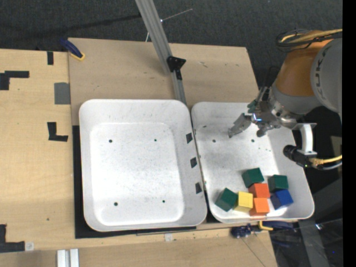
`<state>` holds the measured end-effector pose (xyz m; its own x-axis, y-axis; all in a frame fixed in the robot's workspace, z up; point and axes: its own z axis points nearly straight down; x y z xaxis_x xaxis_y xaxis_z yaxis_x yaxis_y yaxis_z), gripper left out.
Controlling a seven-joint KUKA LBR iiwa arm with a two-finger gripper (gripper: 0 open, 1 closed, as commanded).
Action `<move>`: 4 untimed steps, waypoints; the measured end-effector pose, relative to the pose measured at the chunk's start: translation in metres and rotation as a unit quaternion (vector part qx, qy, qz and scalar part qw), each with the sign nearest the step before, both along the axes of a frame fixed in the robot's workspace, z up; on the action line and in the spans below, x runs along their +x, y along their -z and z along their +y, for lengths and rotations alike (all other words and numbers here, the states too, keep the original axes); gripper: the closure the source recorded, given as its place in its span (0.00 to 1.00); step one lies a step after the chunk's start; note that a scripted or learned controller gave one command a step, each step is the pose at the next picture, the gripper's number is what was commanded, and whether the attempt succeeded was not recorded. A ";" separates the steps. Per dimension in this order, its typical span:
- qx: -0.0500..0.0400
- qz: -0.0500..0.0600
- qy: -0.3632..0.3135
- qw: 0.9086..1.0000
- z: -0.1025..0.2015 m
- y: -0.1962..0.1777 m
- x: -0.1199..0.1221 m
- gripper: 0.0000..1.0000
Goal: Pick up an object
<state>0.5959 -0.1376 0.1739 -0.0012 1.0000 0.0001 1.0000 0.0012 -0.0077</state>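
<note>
From the camera above, the wooden tabletop (128, 71) carries two shallow white plastic bins side by side. The left white bin (89, 166) lies bare inside, apart from a few dark specks. The right white bin (222, 149) holds all the objects, a cluster of small wooden blocks crowded into its near right corner: a dark green block (253, 177), another green block (277, 182) just beside it, an orange block (260, 191) between them and lower, a blue block (282, 198), a yellow block (245, 199), a second orange block (261, 206) and one more green block (226, 199) at the left end of the group. They sit touching or nearly touching, which I'd judge makes any single one awkward to grip cleanly.

The grey arm with its orange band (295, 74) reaches in from the right, and its claw (251, 125) hangs over the far part of the right bin, well apart from the blocks. Its two fingers stand spread, pointing down and leftward toward bare bin floor, with nothing between them. As I read it, the pick has not yet been made; the claw would need to travel toward the near corner and settle over one block, likely one at the edge of the cluster such as the leftmost green one, where the fingers have room on either side
</note>
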 end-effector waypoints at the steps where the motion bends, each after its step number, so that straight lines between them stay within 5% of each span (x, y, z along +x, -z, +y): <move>1: 0.000 0.000 0.000 1.000 -0.007 0.057 0.004 0.00; 2: 0.000 -0.003 -0.001 1.000 -0.006 0.043 0.006 1.00; 4: 0.000 -0.006 0.000 1.000 -0.003 -0.046 0.007 1.00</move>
<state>0.6025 -0.1403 0.2197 -0.0020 1.0000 -0.0007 1.0000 0.0020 0.0046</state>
